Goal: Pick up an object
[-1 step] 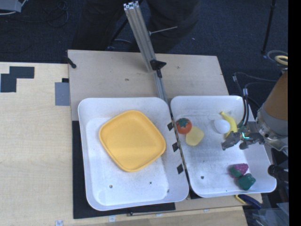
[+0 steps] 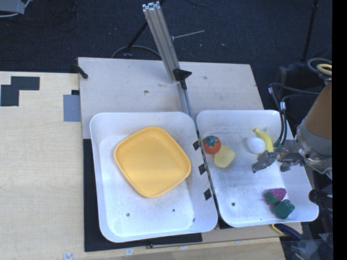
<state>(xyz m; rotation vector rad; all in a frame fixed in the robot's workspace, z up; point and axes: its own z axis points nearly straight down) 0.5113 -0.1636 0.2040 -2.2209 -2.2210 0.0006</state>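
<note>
The right bin [image 2: 238,210] holds several small objects. A red tomato-like ball with a green top [image 2: 212,144] and a pale yellow lump [image 2: 224,157] lie near its left wall. A white egg [image 2: 254,144] rests against a yellow banana [image 2: 264,139] further right. A magenta piece [image 2: 276,194] and a dark green piece [image 2: 283,208] sit together at the front right. My gripper [image 2: 272,165] hangs over the right side of this bin, just below the egg and banana, open with nothing between its fingers.
The left bin [image 2: 108,210] holds a large yellow square plate [image 2: 152,161]. A ridge with black clips [image 2: 201,168] divides the two bins. A slanted aluminium post [image 2: 162,34] rises behind them. Cables hang at the right by the arm.
</note>
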